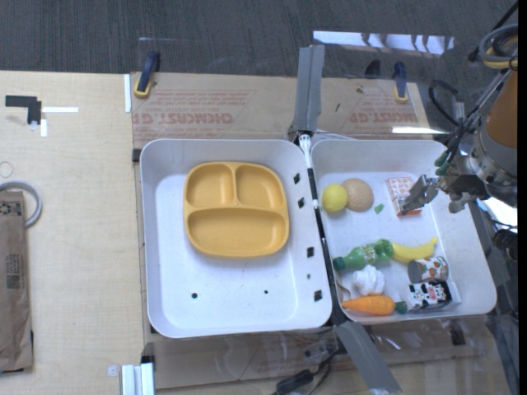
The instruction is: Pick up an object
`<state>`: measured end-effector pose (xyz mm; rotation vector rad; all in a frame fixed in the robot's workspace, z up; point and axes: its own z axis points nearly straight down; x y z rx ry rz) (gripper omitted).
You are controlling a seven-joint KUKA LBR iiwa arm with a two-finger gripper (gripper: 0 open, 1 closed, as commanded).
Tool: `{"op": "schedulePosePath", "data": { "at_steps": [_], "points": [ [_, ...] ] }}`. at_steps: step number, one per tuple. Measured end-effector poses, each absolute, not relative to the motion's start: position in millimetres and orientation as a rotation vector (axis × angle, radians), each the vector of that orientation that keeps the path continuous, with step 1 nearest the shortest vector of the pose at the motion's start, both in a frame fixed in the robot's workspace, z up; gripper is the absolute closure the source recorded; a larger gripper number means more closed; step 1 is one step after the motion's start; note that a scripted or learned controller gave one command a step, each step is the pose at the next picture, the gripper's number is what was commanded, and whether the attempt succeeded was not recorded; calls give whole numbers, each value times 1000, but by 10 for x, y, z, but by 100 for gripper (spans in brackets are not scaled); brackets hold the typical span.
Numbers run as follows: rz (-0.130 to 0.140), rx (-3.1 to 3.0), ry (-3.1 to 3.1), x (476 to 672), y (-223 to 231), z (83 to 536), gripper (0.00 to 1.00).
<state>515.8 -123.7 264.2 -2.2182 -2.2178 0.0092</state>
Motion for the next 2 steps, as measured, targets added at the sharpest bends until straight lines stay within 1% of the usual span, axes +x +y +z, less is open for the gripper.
{"op": "schedulePosePath", "data": {
  "at_steps": [1, 2],
  "points": [
    [7, -2277, -2156, 5594, -1617, 1008, 0],
    [6, -2228, -2211, 6488, -1871, 887, 0]
  ]
}}
